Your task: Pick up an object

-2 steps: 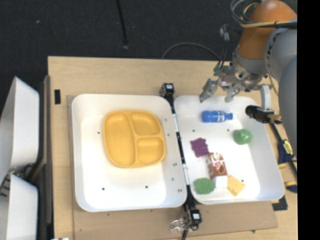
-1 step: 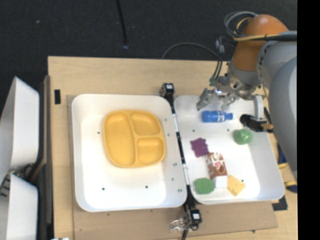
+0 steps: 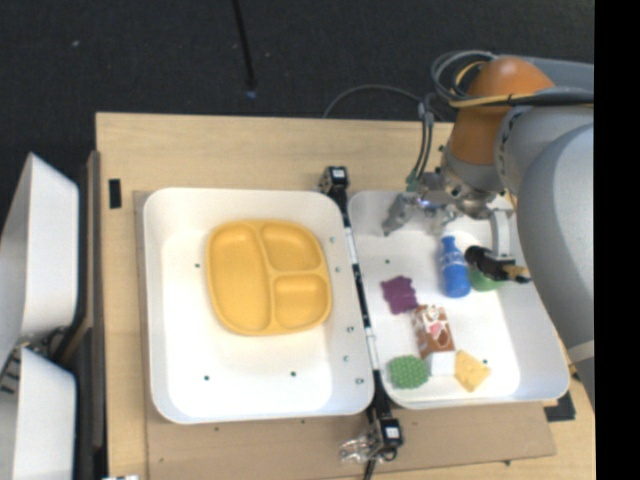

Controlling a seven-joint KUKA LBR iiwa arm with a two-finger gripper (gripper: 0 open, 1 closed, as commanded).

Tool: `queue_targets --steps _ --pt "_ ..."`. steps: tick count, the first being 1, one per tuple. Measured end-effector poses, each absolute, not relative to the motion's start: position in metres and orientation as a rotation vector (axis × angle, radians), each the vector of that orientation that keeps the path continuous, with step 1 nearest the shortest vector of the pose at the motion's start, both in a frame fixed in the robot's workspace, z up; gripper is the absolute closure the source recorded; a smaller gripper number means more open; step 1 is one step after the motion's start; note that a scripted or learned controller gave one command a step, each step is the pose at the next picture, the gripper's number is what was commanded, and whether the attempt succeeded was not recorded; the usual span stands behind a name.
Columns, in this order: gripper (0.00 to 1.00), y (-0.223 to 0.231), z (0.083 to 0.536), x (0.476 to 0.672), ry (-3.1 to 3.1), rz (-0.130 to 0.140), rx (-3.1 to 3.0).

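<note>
My gripper [image 3: 413,211] hangs over the far end of the right bin [image 3: 520,368], near its back left corner, with nothing seen in it. Just to its right and nearer the camera a blue bottle [image 3: 454,266] lies in the bin, with a small green thing [image 3: 484,281] beside it. Further forward are a purple piece [image 3: 399,293], a brown and white packet [image 3: 433,330], a green round knobbly thing [image 3: 407,371], a white block [image 3: 441,366] and a yellow wedge [image 3: 470,370].
The left bin [image 3: 180,368] holds a yellow divided plate [image 3: 268,274]. A low ridge with clamps [image 3: 357,288] separates the two bins. The grey arm with its orange band [image 3: 490,98] covers the back right of the right bin.
</note>
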State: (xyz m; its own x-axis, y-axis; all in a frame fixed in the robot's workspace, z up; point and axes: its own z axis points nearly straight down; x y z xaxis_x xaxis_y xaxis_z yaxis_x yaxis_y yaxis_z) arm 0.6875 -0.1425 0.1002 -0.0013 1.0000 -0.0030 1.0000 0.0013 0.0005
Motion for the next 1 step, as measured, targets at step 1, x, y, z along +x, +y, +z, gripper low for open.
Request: queue_targets --steps 1 --pt "1.0 -0.1435 0.1149 0.6889 2.219 0.0 2.212"
